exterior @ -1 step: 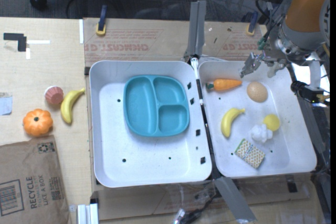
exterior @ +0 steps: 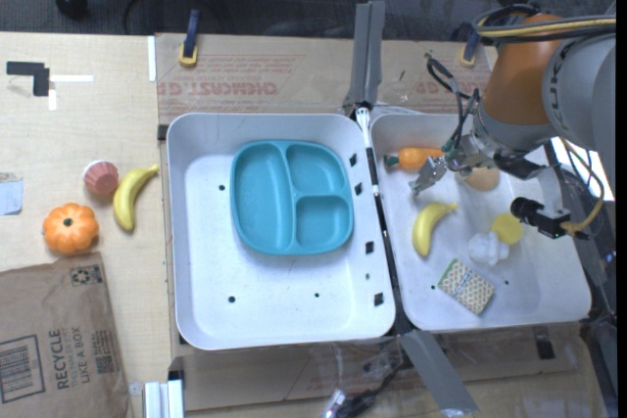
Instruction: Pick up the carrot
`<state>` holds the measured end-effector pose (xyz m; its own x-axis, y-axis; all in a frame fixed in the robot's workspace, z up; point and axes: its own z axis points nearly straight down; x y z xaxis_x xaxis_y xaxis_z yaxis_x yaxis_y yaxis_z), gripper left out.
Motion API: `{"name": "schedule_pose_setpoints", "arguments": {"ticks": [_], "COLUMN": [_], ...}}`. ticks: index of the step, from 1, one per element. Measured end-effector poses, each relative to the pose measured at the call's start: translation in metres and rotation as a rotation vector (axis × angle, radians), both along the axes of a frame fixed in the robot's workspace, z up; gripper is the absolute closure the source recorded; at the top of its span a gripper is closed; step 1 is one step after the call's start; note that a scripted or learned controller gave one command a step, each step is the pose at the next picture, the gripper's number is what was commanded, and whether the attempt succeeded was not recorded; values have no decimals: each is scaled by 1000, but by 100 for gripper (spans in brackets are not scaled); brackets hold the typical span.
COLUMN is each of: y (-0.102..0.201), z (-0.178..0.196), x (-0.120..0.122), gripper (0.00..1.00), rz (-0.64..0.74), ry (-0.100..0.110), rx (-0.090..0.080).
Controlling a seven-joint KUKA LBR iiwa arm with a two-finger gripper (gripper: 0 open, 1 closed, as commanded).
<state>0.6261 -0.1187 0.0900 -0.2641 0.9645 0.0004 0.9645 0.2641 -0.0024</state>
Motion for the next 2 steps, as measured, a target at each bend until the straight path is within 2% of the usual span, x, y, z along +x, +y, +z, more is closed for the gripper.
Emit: {"name": "schedule_pose_setpoints", "arguments": {"ticks": [1,2], "y": [0,-1], "z": [-1,6], "x": [31,31], "gripper": [0,100], "rz": [-111,-110], "ry": [5,11], "rx": [-1,-1]}}
